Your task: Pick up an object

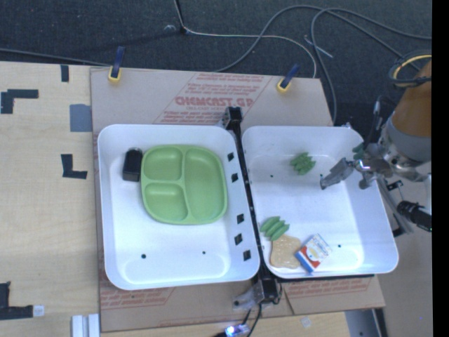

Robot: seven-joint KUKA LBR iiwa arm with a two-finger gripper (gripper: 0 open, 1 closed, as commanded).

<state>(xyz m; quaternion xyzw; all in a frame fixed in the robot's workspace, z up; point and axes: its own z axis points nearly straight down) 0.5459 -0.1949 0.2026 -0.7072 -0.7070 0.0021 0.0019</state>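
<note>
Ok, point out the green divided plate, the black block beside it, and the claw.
green divided plate (pixel 184 185), camera view, centre where dividers meet.
black block (pixel 132 165), camera view, its top face.
claw (pixel 349 174), camera view, midway between fingertips.

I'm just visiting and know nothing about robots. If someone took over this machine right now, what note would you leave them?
Gripper: over the right bin's right side, fingers apart, nothing between them.
Right bin: green leafy piece near the top; another green piece, a tan cookie-like item and a small red-white-blue packet near the bottom.
Left bin: green divided plate, small black object beside it.
Done: nothing picked up yet.
Left: grasp and lift one object; the top green piece looks nearest.
</note>
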